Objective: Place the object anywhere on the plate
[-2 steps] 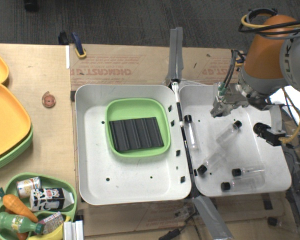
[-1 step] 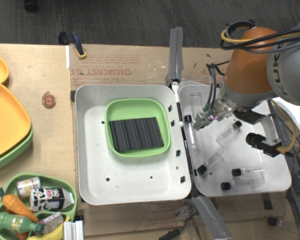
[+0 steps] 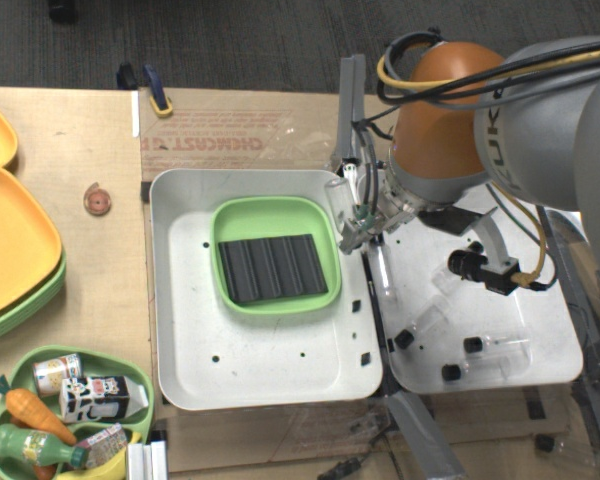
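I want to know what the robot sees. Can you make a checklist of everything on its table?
Surface: two white bins, left bin, right bin.
Job's things: green plate in left bin, dark ridged block lying on it.
Clutter: small black pieces in right bin.
Gripper: gripper by plate's right rim; fingers unclear.
Cables: yellow and black cables over arm.
Surroundings: orange plates, bowl of toy food, carpet.

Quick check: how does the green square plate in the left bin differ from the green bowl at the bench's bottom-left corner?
The green square plate sits inside the left white bin; the round green bowl sits on the wooden bench, outside both bins. The plate carries one flat dark ribbed slab; the bowl is heaped with toy food, including an orange carrot. Both are light green with raised rims.
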### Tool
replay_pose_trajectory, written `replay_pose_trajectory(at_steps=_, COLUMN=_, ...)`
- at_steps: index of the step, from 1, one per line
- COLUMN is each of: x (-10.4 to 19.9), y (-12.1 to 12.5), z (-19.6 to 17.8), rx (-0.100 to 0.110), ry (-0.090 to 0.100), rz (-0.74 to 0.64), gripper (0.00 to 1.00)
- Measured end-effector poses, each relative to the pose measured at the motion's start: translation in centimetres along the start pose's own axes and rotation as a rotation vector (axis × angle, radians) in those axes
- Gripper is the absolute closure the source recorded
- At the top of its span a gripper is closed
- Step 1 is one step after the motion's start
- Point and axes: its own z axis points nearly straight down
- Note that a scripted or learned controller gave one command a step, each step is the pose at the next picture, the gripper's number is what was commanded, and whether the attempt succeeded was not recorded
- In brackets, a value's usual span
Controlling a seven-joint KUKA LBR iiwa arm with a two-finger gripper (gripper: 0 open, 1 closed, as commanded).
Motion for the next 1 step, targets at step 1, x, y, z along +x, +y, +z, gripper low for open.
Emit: replay_pose_trajectory(at_steps=1, x=-0.04, y=-0.02, z=-0.01, rx=0.000, ry=0.000, rz=0.000, gripper=0.00)
